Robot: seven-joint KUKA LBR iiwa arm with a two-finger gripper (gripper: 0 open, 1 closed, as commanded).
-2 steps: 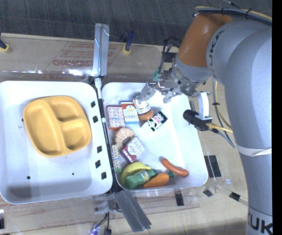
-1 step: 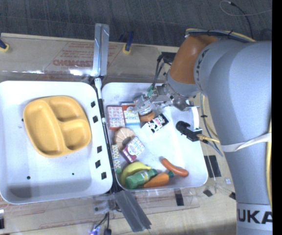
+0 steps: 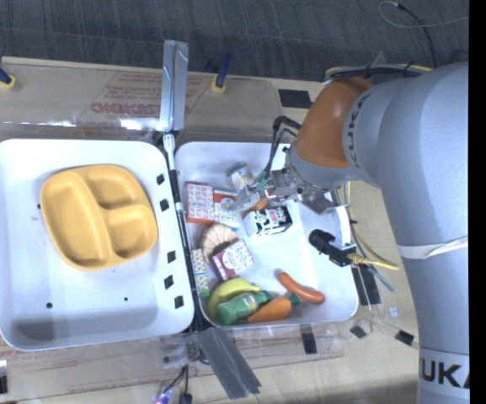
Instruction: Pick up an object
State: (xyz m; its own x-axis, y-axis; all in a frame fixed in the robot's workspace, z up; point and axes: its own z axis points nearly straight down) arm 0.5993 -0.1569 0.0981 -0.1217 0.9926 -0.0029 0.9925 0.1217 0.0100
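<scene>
Objects for picking lie heaped in the right bin [image 3: 337, 225]: a black-and-white carton [image 3: 270, 220] near its middle, a red patterned card [image 3: 199, 202] to the left, a banana [image 3: 232, 290], a green piece [image 3: 236, 307], a carrot [image 3: 269, 310] and a sausage [image 3: 300, 288] along the near edge; the gripper [image 3: 264, 196] is down among the clutter just above the carton, touching or nearly so. Whether it is clenched or released, I cannot tell; the left bin [image 3: 11, 251] holds a yellow divided tray [image 3: 98, 215].

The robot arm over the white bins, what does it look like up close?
A thick, rounded arm of smooth light-grey casing, with a glossy orange band above the wrist. Black letters "UKA" show on its lower section. Thin dark cables loop beside the wrist, and the small metal pincer sits at its tip.
</scene>
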